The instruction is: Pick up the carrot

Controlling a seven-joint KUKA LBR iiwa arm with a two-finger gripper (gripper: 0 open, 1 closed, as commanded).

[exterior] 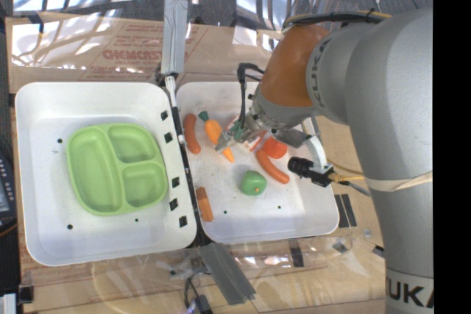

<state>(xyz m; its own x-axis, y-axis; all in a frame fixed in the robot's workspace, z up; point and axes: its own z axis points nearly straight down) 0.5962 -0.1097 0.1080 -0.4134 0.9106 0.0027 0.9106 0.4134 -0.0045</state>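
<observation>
Carrot lies loose on right bin floor mid-frame, gripper just beside it w/ fingers spread, prob lining up to grab.

green plate, green apple — sausage

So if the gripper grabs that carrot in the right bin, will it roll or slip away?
Probably somewhat. The carrot looks like smooth molded plastic, so likely stiff, light and a bit slippery. Its rounded, tapered body could roll or pivot on the bin floor if nudged off-centre. The gripper sits right beside it, and the sausage lies close on the other side.
</observation>
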